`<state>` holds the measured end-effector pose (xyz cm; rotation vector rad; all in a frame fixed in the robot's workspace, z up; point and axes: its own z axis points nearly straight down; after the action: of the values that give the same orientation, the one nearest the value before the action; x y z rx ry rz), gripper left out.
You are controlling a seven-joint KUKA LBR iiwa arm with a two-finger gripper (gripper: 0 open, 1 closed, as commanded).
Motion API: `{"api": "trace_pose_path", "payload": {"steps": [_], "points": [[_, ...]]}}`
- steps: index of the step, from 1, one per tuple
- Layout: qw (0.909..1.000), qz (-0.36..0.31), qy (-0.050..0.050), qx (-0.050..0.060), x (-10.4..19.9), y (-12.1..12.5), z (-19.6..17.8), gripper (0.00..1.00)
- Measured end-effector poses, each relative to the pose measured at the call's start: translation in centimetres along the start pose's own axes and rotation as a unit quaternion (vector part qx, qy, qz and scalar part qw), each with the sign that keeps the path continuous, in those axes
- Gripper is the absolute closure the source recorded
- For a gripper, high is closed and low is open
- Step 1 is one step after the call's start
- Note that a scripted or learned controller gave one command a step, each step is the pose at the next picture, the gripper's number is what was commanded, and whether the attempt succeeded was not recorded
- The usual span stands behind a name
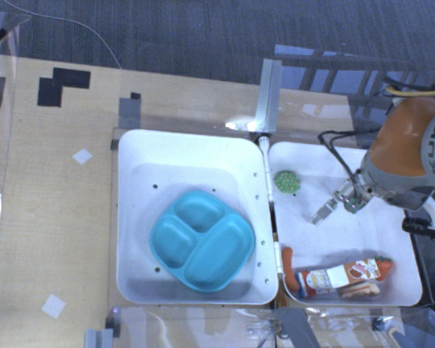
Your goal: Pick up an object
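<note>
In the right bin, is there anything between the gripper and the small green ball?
No. In the camera view, only bare white bin floor lies between the gripper and the small green textured ball.

Grey arm (423, 171) with orange band, black cables, slim silvery two-finger gripper (324, 212)

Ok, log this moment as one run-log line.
arm: over right bin | gripper: above bin floor, holding nothing | nearest: green ball | near edge: food packet | left bin: blue divided plate
</note>
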<state>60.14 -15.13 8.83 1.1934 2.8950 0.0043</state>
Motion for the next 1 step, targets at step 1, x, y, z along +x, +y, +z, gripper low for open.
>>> {"api": "trace_pose_path", "payload": {"steps": [1], "points": [[0.978, -0.209, -0.001, -0.001, 1.3, 5.61, 0.01, 0.0]]}}
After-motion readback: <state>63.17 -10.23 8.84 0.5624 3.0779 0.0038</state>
